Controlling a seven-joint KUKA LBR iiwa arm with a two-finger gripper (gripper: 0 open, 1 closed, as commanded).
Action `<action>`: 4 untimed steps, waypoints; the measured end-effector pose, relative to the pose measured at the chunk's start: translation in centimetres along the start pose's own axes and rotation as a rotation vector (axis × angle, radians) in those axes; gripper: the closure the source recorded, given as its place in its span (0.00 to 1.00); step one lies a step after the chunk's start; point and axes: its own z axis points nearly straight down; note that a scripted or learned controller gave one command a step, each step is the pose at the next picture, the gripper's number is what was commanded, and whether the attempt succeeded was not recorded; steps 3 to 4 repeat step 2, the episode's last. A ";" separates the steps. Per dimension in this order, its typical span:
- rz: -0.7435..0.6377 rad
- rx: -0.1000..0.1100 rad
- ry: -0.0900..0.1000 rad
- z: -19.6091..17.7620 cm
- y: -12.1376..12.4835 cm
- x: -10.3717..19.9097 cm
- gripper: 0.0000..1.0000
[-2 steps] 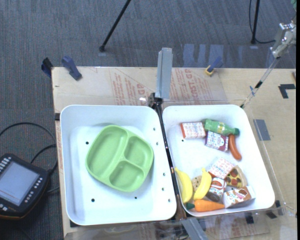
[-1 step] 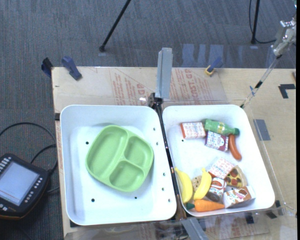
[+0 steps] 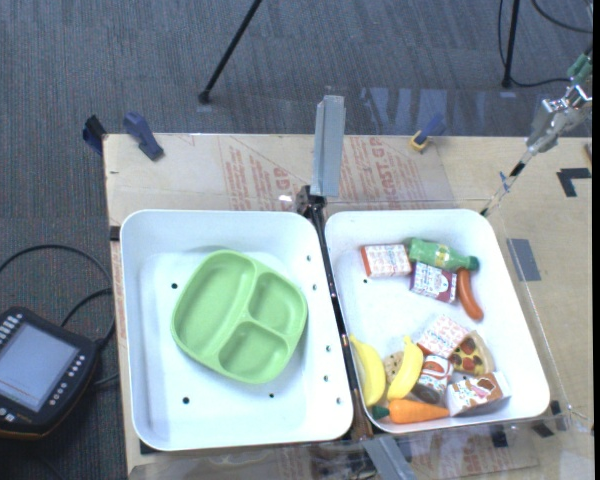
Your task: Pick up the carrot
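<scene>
The carrot [image 3: 417,411] is orange with a green top at its left end. It lies flat on its side along the front edge of the right bin [image 3: 510,268]. Two yellow bananas [image 3: 371,370] lie just above its left end, touching or nearly touching the green top. Small red-and-white packets [image 3: 442,373] press against it from behind.
The right bin also holds a pizza slice [image 3: 471,352], a green bottle [image 3: 442,254], a sausage [image 3: 469,294] and a red-white box [image 3: 385,260]. A green divided plate [image 3: 240,315] sits in the left bin [image 3: 140,268]. A grey post [image 3: 329,148] stands behind the bins.
</scene>
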 end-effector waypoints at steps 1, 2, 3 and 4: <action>0.000 0.005 0.002 -0.7 0.2 -0.1 1.00; 0.000 0.009 0.004 -1.3 0.3 -0.2 1.00; 0.000 0.009 0.004 -1.3 0.3 -0.2 1.00; 0.000 0.009 0.004 -1.3 0.3 -0.2 1.00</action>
